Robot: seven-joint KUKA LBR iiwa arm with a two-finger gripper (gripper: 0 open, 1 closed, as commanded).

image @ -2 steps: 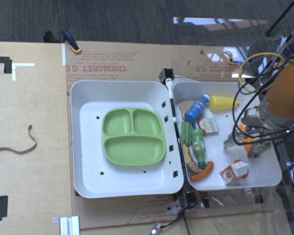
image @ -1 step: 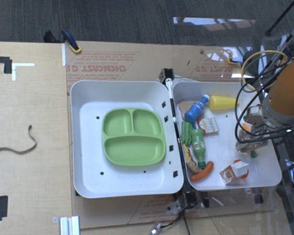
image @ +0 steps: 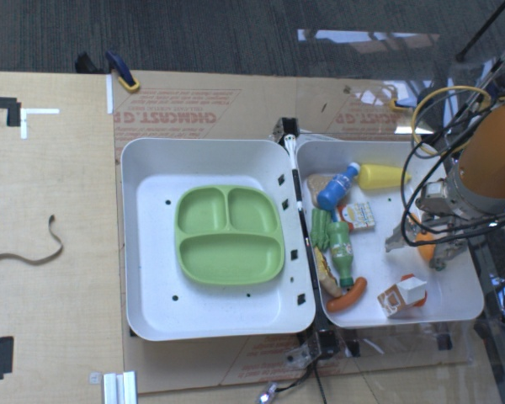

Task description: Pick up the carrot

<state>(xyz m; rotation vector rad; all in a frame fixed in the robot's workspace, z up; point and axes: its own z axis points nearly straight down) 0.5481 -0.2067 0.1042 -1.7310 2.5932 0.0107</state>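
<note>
The carrot (image: 421, 241) is a small orange piece lying near the right wall of the right bin (image: 454, 308), mostly covered by the wrist. My gripper (image: 417, 251) is low over it. One grey finger (image: 396, 242) shows to the carrot's left and the other (image: 440, 261) to its lower right. The fingers stand apart with the carrot between them, so the gripper is open around it. The arm's orange band (image: 495, 160) hangs above the bin's right side.
The right bin also holds a blue bottle (image: 337, 187), a yellow bottle (image: 382, 176), a green bottle (image: 340, 252), a sausage (image: 347, 295), a small box (image: 360, 216) and a carton (image: 404, 295). A green divided plate (image: 230, 235) lies in the left bin (image: 143, 251). Cables (image: 438, 133) loop beside the arm.
</note>
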